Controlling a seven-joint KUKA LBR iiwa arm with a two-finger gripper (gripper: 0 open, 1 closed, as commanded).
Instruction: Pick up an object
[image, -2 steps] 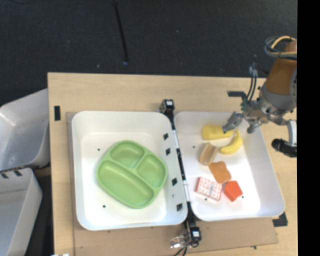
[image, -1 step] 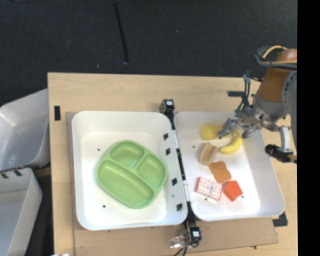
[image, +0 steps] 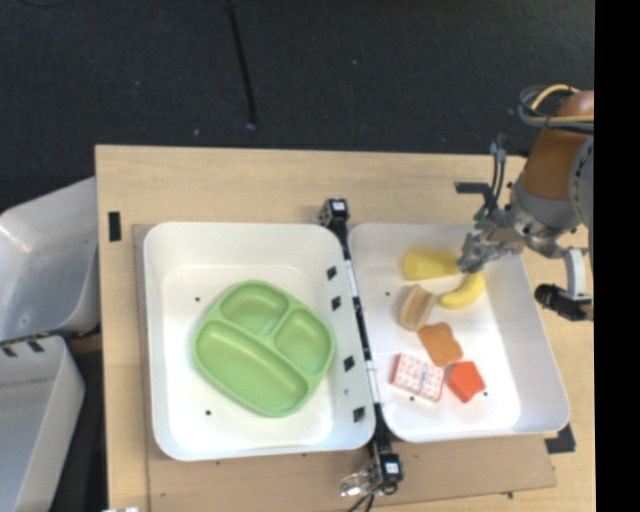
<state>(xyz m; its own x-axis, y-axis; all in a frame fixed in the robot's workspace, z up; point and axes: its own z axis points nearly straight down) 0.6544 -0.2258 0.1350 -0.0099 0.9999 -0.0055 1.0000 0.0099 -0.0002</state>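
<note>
I see the gripper (image: 474, 254) low in the far part of the right bin (image: 535, 345), its tip down between a yellow lemon-shaped piece (image: 428, 265) on its left and a small banana (image: 464, 292) just nearer to me. It sits right at both, but I cannot tell whether it is open or closed, or whether anything is caught in it. The grey arm (image: 548, 190) with its orange band comes in from the right over the bin's far right corner.

Nearer in the same bin lie a tan bread-like piece (image: 413, 306), an orange flat piece (image: 440, 343), a red block (image: 465, 381) and a pink-and-white patterned box (image: 416, 377), all close together.

The left bin (image: 170, 400) holds a green divided plate (image: 264, 346). Both bins rest on a pale wooden bench (image: 230, 180).
</note>
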